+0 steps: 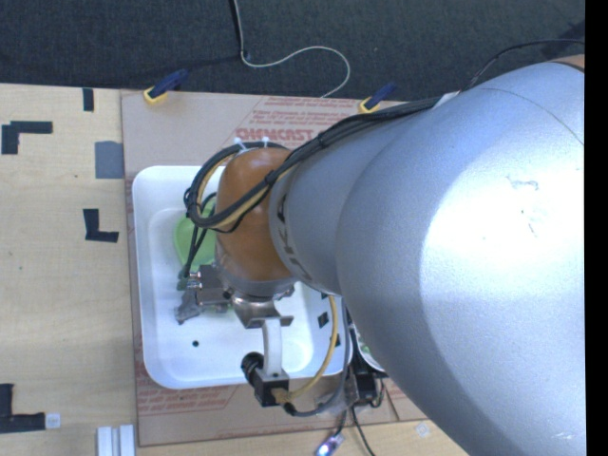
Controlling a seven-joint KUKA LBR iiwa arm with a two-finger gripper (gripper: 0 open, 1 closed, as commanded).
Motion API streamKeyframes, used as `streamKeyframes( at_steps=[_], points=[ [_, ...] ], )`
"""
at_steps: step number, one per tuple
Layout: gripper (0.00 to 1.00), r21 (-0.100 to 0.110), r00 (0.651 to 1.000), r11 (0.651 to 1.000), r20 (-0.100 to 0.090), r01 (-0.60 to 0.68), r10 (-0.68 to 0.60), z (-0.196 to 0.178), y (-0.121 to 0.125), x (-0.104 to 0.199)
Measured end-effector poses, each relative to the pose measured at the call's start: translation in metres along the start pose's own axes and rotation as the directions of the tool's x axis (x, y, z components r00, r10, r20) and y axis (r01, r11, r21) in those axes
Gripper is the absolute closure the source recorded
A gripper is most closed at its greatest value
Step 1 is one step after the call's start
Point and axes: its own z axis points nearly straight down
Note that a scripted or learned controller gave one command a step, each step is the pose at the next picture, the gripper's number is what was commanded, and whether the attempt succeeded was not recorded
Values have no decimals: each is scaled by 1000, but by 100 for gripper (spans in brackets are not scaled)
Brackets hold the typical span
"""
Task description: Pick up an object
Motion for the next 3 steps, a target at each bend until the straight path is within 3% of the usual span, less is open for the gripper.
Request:
streamKeyframes(
  at_steps=[1, 2, 3],
  points=[
    [0, -22, 1000, 1000, -8, 1, -1, -263, 40, 16],
    [0, -18, 1000, 1000, -6, 2, -2, -395, 45, 6],
    [0, -3, 1000, 1000, 0, 0, 0, -269, -3, 20]
  ],
)
